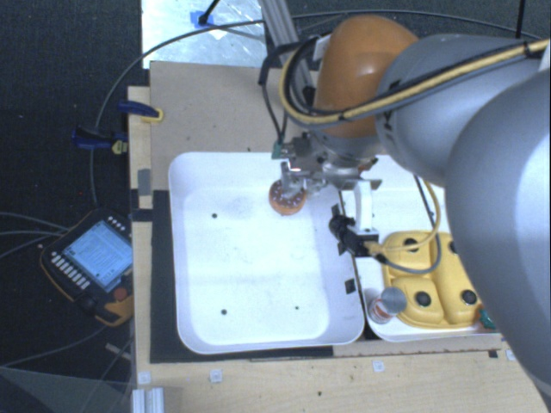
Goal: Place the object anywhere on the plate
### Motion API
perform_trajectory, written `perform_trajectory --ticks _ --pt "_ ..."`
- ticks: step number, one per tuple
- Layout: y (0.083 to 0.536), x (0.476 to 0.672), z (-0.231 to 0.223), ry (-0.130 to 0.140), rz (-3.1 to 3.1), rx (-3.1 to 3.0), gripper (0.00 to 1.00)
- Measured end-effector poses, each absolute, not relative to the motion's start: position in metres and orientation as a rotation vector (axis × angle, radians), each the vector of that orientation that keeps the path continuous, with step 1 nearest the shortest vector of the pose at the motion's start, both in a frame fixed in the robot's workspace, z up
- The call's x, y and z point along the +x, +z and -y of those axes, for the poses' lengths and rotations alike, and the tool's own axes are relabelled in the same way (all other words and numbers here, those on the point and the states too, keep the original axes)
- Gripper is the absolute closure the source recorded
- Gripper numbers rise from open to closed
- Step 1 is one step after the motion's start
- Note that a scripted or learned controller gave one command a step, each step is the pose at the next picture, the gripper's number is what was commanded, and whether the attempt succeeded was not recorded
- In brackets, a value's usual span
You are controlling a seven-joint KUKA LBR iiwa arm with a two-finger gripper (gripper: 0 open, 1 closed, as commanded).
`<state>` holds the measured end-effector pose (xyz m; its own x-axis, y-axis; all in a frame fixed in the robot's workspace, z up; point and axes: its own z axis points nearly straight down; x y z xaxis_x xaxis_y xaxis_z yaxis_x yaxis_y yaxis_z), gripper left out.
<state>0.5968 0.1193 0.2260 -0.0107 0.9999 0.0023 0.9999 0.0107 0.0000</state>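
Here we are hovering the gripper [293,179] over the object [287,199] in the left bin [250,317], its grasp untellable, and should be centring before moving on.

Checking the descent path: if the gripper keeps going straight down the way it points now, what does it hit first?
Most likely the small brown ring-shaped object directly under the gripper, with the left white bin floor beneath it. They overlap in this slanted view, so the gap between them is unclear.

Right bin [405,338] and yellow object [430,291] partly behind the arm [482,127]; fingers [291,179] blurred
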Motion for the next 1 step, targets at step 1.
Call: perform_trajectory --ticks 1 --pt "0.2342 0.5804 -0.1311 -0.001 2.228 -2.212 1.00"
